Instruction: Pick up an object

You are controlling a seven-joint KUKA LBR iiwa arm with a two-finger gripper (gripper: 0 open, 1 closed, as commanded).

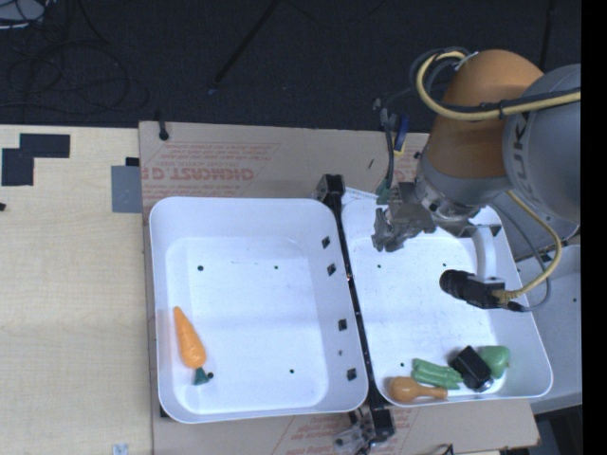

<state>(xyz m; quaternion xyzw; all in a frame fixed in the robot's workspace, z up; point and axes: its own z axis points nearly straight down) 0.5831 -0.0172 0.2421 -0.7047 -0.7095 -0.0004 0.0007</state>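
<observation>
I am hovering my gripper (391, 233) over the far left part of the right bin (531, 387); I cannot tell its state. The green bean pod (435, 373) is lying at the near edge, its long axis running left to right.

Two white bins (247, 216) sit on tan cardboard printed with red lettering (204, 172), holding an orange carrot (189, 339) with a dark green top, a green pod (435, 373), a black block (470, 367), and a yellow-orange pear shape (413, 390).
</observation>
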